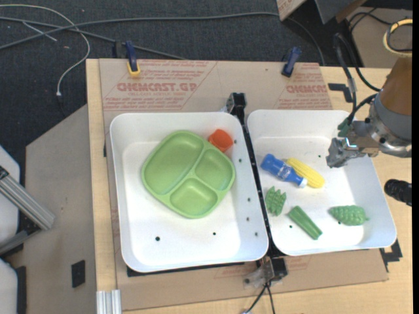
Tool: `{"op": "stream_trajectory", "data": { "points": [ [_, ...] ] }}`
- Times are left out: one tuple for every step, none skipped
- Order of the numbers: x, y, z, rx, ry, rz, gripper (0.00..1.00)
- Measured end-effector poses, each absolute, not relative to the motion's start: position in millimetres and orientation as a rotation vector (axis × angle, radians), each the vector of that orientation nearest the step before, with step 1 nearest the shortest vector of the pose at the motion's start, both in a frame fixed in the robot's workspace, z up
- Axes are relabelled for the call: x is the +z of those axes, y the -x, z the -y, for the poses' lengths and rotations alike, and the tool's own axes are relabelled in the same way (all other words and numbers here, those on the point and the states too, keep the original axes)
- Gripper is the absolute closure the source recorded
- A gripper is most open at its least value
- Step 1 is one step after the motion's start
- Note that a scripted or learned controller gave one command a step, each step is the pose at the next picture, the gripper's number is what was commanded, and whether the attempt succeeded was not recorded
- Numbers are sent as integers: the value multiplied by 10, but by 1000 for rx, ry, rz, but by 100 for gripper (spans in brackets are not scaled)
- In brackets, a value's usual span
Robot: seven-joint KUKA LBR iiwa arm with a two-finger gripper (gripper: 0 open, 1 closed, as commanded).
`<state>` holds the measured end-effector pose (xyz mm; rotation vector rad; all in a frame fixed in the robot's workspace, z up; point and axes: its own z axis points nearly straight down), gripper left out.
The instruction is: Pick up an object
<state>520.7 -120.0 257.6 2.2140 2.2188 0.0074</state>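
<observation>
Five light plastic toys in right bin (366, 126); corn cob (306, 173) nearest tool (339, 153), stiff, slick — take across middle; tool's opening unclear

Arm (398, 103) cut off at right edge; orange object (221, 139) partly behind green tray (188, 174)

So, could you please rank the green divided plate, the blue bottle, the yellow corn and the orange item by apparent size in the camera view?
1. green divided plate
2. blue bottle and yellow corn, too alike to separate
3. orange item, partly hidden behind the plate
</observation>
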Motion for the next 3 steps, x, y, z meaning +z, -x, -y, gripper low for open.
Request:
{"op": "stream_trajectory", "data": {
  "points": [
    [2428, -5117, 618, 0, -2218, -2232, 100],
    [2443, -5067, -7, 2, -2217, -2233, 100],
    [2434, -5080, -514, 2, -2215, -2231, 100]
  ]
}}
